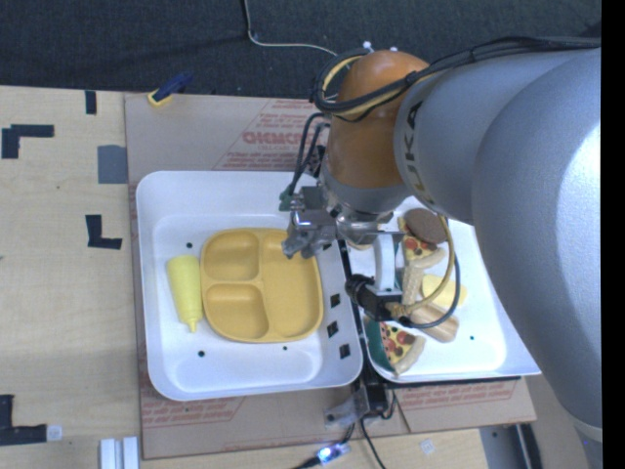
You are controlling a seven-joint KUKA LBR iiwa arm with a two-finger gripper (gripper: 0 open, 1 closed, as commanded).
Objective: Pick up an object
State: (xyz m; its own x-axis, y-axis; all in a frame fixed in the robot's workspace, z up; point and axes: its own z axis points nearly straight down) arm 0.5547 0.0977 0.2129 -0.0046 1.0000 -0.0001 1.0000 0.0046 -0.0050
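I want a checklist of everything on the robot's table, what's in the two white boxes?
Surface: brown bench bearing two white bins.
Job's things: left bin holds a yellow divided plate and a yellow bottle beside it; right bin holds toy pizza slices, a brown cookie and other toy food.
Clutter: blue and yellow clip on the bench's far edge.
Grippers: gripper over the plate's far right corner; fingers unclear.
Cables: thin wire on dark backdrop.
Surroundings: black tape marks.

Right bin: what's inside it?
In the right bin lie a pizza slice, a brown round piece and pale toy food. The arm covers its far part.
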